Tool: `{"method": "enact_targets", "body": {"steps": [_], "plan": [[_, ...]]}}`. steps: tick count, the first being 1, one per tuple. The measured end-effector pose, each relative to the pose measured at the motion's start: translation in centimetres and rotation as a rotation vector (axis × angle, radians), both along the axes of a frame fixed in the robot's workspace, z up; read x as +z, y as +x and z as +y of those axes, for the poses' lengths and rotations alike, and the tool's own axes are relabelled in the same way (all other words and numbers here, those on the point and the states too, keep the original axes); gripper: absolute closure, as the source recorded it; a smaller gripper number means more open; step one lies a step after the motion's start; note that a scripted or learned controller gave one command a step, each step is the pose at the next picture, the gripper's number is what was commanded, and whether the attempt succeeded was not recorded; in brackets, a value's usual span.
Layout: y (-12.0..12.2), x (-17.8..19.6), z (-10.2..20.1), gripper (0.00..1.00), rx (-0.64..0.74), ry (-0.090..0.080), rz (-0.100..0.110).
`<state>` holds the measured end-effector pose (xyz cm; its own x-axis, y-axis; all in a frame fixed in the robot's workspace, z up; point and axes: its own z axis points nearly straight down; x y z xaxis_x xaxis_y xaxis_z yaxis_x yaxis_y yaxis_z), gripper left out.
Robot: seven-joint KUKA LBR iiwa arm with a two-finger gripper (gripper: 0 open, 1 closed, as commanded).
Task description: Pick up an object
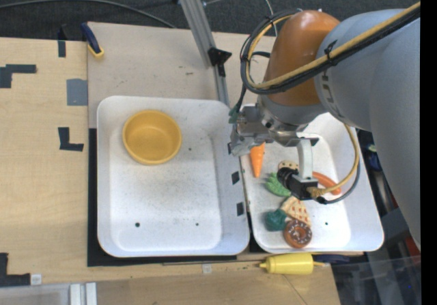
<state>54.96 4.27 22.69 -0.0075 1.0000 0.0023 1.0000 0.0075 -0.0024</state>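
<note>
The toy carrot (257, 160) lies in the right bin (362, 232), close to that bin's left wall and near its far end, its orange body running roughly lengthwise with the narrow tip pointing toward the camera's near side. The gripper (244, 138) sits just above and to the left of the carrot's thick end, right over the seam where the two bins meet. The bulk of the wrist covers it, so whether it is open or closed cannot be told, and nothing shows it grasping the carrot.

Beside the carrot, toward the bin's middle, lies a green leafy piece (276, 185). To its right a thin orange-red piece (328, 179) rests apart from it. Nearer the front edge three items cluster together: a pale speckled cracker wedge (296, 209), a dark teal piece (275, 220) just left of it, and a brown doughnut (298, 233) touching the wedge's lower side.

The left bin (164, 208) holds one thing – a yellow bowl (151, 136), upright, in its far-left quarter.

Outside the bins, a yellow bottle (290, 264) lies on its side along the bench's front edge, just below the right bin. A grey metal post (194, 10) slants across the back of the bench – well beyond both bins – and a blue-and-yellow clamp (92, 39) sits at the back-left corner of the paler board.
</note>
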Motion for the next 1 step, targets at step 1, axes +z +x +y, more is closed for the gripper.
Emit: {"method": "enact_targets", "body": {"steps": [1], "plan": [[-1.93, 1.03, 5.02, 1.00, 0.000, -0.001, 0.001]]}}
